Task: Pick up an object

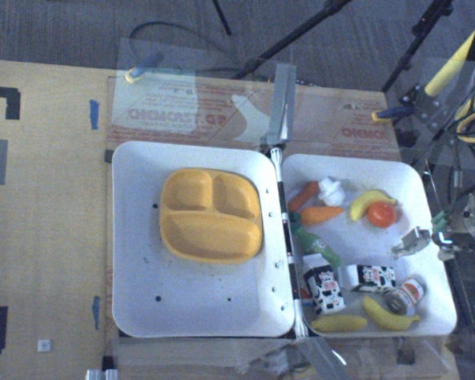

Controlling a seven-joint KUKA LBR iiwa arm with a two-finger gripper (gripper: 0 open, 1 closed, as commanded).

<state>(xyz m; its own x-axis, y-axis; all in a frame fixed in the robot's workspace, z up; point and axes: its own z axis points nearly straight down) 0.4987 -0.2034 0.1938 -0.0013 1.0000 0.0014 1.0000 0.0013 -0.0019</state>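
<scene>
Probably a lab, tripod legs (312, 25), taped bench (43, 213)

Single camera fixed above my bench (35, 213), looking down at slant. Both white bins in frame: left bin (127, 291) near centre, right bin (430, 189) toward right side, where I reach in. Far edge of frame takes in dark floor (96, 16) and stand legs. Moderate height; whole width of both bins fits, bench's near edge cropped.

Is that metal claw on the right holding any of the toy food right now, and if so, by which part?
Nothing is held: the gripper hangs over the right bin, beside the tomato, with nothing between its fingers.
</scene>
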